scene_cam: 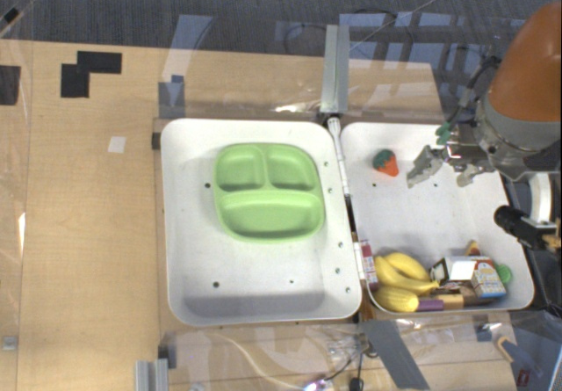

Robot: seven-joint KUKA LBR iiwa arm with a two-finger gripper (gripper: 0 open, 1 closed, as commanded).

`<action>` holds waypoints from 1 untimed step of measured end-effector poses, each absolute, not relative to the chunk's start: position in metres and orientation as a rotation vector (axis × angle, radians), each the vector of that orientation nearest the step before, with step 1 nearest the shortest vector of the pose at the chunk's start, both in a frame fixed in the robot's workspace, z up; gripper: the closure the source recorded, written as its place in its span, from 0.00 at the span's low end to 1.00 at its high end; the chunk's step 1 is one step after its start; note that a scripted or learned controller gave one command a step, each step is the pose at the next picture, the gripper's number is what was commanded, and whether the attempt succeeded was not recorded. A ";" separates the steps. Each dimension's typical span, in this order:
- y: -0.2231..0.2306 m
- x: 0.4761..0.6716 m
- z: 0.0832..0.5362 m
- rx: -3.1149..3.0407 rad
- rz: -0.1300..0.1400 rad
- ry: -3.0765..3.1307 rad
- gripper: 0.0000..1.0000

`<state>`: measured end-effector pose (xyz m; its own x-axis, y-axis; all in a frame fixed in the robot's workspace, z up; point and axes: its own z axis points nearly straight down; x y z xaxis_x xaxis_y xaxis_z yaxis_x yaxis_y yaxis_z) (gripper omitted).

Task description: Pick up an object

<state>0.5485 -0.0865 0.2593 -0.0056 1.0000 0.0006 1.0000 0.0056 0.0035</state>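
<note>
We log two white bins (pixel 189 293); green tray (pixel 267 190); yellow bananas (pixel 399 271) below the grey hand (pixel 450 169); red-orange toy with green top (pixel 385 162) left of it; tan tabletop (pixel 79 205), black patches.

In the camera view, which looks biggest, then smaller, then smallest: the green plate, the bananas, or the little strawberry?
1. green plate, biggest by far
2. bananas
3. strawberry, smallest

All three lie in the bins, so nearness hardly changes this.

The grey arm (pixel 527 130) (orange band above the wrist) is seen reaching in from the right, wrist angled downward. The two-finger gripper (pixel 446 167) is held with its fingers (pixel 424 166) spread apart, nothing gripped between them.
</note>
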 end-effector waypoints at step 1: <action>-0.083 0.557 0.205 2.279 0.003 2.160 0.00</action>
<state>0.5574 -0.0834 0.2045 0.0535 0.9986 0.0005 0.9986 -0.0535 0.0025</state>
